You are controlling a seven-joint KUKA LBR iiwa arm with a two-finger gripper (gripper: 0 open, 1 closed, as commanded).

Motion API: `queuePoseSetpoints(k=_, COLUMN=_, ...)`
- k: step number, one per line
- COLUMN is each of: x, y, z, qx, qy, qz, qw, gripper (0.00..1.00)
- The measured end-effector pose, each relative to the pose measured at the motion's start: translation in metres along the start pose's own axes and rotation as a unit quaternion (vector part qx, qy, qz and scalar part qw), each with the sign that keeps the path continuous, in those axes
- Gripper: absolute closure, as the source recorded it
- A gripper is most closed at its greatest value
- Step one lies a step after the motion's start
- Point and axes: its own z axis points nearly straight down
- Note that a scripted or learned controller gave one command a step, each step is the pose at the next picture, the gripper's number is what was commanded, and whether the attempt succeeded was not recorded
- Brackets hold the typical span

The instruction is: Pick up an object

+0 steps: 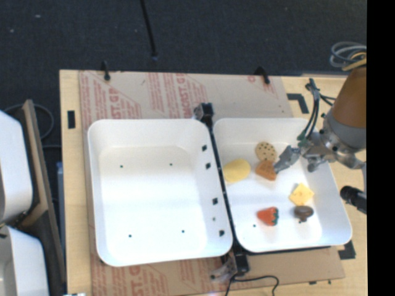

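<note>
gripper (pixel 285 160) low in right bin (pixel 247 128) — beside orange-brown piece (pixel 266 171)

Arm (pixel 349 113) cut off at right edge; claw (pixel 285 160) finger gap indiscernible.

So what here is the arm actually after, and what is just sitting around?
Part of the job, all in the right bin:
- gripper
- yellow round piece
- speckled cookie
- orange-brown piece
- yellow cheese wedge
- red piece
- brown piece

Just lying about:
- left bin
- cardboard sheet
- black cable
</note>
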Motion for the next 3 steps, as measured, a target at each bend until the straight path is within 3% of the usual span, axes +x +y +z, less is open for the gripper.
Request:
queuePoseSetpoints(k=1, x=-0.017, y=0.069, z=0.015, qx=0.0, qy=0.0, qz=0.0, qw=1.0, gripper=0.0)
queuePoseSetpoints(k=2, x=0.018, y=0.069, z=0.124, qx=0.002, qy=0.0, qz=-0.001, qw=1.0, gripper=0.0)
queuePoseSetpoints(k=3, x=-0.042, y=0.04, z=0.077, qx=-0.001, qy=-0.001, qz=0.003, qw=1.0, gripper=0.0)
